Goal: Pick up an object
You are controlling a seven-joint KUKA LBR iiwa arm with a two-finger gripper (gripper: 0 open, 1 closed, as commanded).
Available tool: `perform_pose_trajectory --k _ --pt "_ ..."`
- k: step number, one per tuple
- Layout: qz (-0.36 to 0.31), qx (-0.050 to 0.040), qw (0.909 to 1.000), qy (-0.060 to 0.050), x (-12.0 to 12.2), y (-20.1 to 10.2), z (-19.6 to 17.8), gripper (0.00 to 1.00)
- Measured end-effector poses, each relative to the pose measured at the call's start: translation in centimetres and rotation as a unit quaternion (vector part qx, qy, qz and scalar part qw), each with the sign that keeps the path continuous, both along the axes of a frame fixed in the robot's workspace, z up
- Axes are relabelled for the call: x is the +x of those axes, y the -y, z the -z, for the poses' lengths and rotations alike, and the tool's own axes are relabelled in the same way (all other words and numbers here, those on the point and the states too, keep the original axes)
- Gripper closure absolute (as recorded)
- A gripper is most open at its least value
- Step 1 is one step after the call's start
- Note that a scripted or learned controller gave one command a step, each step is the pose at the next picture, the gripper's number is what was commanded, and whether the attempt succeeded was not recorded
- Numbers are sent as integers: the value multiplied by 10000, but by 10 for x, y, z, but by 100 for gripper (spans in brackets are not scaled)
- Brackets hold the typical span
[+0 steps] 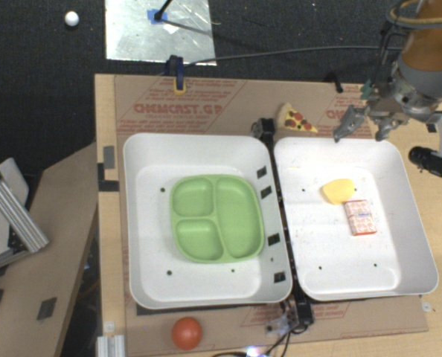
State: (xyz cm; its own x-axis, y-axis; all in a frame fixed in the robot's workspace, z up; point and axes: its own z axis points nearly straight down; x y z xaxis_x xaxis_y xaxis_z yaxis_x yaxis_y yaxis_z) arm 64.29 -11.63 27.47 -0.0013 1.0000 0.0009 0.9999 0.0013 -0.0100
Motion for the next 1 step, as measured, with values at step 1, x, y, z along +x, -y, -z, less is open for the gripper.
perform_pose_trajectory --k 1 --pt "-9 -7 10000 58 2 0 -7 0"
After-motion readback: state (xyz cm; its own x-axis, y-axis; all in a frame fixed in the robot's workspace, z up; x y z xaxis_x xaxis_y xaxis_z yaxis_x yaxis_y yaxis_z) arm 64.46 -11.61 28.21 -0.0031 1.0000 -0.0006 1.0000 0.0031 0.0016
